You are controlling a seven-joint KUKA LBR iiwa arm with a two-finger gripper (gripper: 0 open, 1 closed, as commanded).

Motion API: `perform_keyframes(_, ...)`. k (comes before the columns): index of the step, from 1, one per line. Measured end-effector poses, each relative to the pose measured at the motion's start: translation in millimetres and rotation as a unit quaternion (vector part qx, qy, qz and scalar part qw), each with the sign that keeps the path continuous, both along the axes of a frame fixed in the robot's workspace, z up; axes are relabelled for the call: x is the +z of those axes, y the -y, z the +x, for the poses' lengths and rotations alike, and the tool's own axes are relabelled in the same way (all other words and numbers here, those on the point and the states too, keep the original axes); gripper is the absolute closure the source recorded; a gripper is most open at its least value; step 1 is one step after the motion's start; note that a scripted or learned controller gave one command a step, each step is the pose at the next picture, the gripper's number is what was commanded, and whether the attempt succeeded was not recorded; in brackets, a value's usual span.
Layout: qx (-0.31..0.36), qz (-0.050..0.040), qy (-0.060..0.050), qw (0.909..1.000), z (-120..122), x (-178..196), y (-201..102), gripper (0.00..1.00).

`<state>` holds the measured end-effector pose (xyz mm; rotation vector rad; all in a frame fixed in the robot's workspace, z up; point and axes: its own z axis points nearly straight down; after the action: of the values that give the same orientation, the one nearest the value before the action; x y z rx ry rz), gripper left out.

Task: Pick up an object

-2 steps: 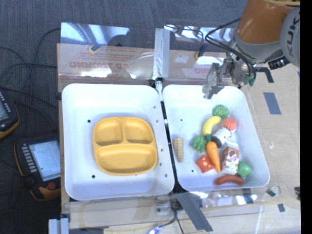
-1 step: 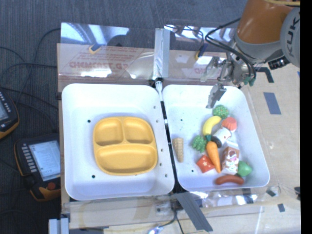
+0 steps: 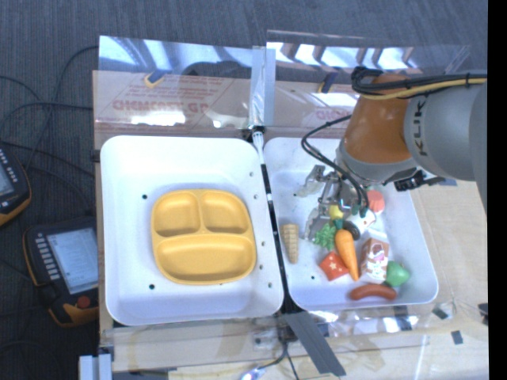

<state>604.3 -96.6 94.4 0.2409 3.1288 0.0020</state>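
In the camera view, the grey arm's end effector [image 3: 337, 204] hung low in the right shallow white bin [image 3: 420, 244], just above a crowded pile of toy food: an orange plastic carrot [image 3: 346, 248], a red block [image 3: 333, 266], a brown sausage [image 3: 372, 293] and a pale cone [image 3: 291, 241]. Whether it was open or closed could not be told, and nothing was visibly gripped. The left white bin [image 3: 127, 172] held a yellow divided plastic tray [image 3: 204, 236]. A good pick would likely mean settling on one piece clear of its neighbours.
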Motion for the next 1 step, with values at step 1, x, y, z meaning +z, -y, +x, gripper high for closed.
perform_keyframes(1, -0.045, 0.0006, 0.007, 0.9989, -39.8, -3.2, 11.1, 0.00)
